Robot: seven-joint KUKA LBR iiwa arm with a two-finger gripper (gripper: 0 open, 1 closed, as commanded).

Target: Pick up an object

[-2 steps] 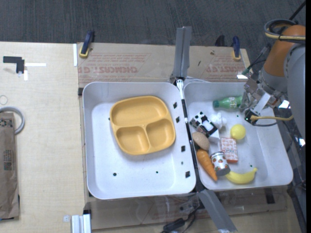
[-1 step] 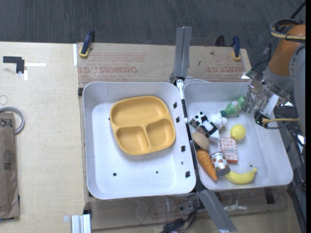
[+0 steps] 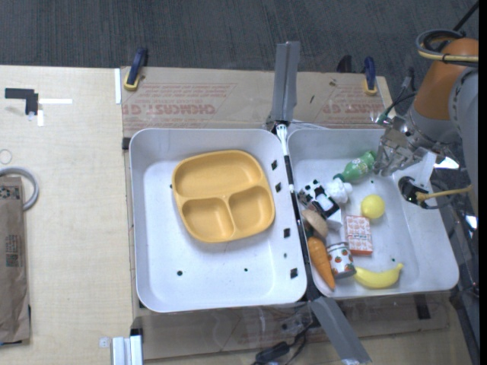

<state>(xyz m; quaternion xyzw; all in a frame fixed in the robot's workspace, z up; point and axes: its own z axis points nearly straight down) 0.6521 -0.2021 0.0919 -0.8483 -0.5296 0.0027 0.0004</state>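
Two white bins side by side on the bench; left bin [image 3: 152, 280] carries a yellow divided plate [image 3: 223, 195] set toward its far half, tilted a little; a grey divider [image 3: 286, 82] stands at the shared edge.

Right bin [image 3: 437, 276] carries the candidates, crowded toward its left wall and near edge, likely where they slid or were dropped; a green bottle-like toy [image 3: 358, 166] near the far middle; a black-and-white toy [image 3: 323, 196] just beside it toward the left wall; a lemon [image 3: 372, 206] apart in the centre; a red-and-white carton [image 3: 358, 234] below the lemon; a small can [image 3: 342, 258] touching the carrot [image 3: 320, 263] along the left wall; a banana [image 3: 378, 276] at the near edge.

Arm reaches in over the right bin's far right corner; gripper [image 3: 396, 158] hangs low there, pointing down, just beside the green toy's right end; whether the fingers are spread or closed I cannot tell, too dark and small; nothing visibly between them.

Judgement: approach stage, nothing lifted; green toy is the nearest target; its rounded shape and closeness to the black-and-white toy could make a clean pinch slip; lemon offers clearer room around it.
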